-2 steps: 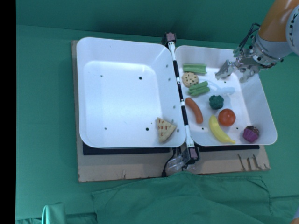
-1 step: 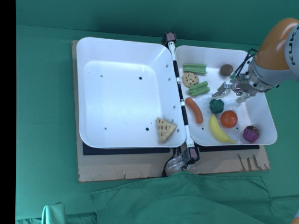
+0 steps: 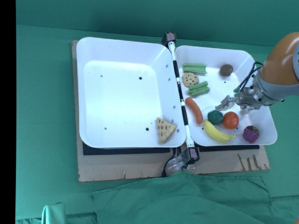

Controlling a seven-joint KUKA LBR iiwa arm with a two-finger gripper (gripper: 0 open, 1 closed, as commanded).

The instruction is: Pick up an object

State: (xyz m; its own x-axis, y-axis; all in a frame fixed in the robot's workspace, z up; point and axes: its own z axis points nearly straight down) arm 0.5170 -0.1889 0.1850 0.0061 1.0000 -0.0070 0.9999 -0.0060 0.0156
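Glossy white bins (image 3: 93,55) on green cloth; gripper (image 3: 227,102) spread above round tomato (image 3: 231,120).

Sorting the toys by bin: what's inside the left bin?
The left bin holds one pie wedge, near its front right corner. Nothing covers the bin's floor.

the left bin (image 3: 93,55) lies open apart from a waffle wedge (image 3: 165,129); toy food crowds the right bin (image 3: 212,52).
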